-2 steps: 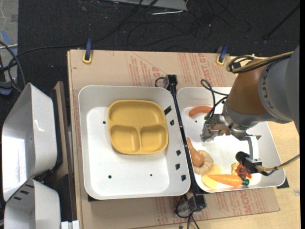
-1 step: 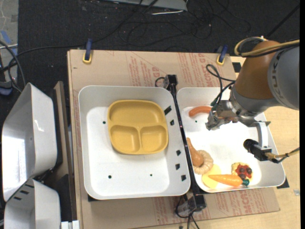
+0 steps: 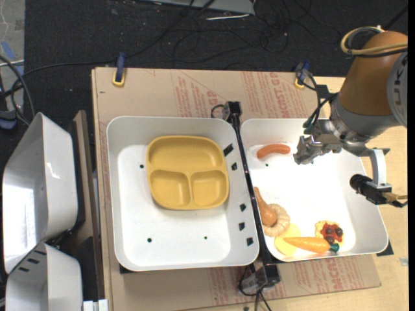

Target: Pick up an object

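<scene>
The claw (image 3: 310,153) hovers beside a sausage (image 3: 273,150) (right bin (image 3: 369,203)).

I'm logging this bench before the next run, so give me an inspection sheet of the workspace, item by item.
Surface: cardboard-covered bench bearing left bin and right bin.
Job's things: in the right bin, a sausage, shrimp, carrot and pizza slice.
Clutter: yellow divided plate in the left bin.
Grippers: gripper hangs over the right bin's far part, just right of the sausage.
Cables: black cables on the floor beyond the bench.
Surroundings: spare white bins at left; clamps on the bench's far edge.
</scene>
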